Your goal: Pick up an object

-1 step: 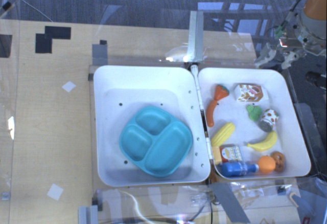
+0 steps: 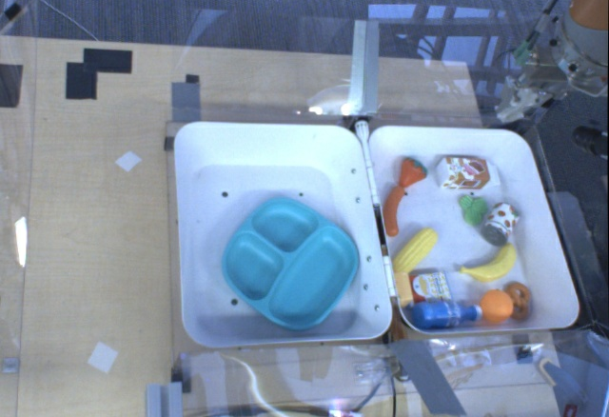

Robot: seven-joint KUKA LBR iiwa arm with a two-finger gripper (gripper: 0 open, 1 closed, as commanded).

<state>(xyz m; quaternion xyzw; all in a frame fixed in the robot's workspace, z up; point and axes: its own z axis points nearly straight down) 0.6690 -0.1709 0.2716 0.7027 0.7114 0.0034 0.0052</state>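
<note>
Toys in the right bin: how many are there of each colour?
Orange: carrot, sausage, orange = 3
Yellow: corn, banana = 2
Green: broccoli = 1
Blue: bottle = 1
Other: 4
Total: 11

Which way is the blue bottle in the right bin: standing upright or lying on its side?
Lying on its side. The blue bottle stretches lengthwise along the right bin's near wall, beside the orange.

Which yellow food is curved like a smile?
The yellow banana, beside the orange ball. The yellow corn cob left of it is straight and fat.
</note>
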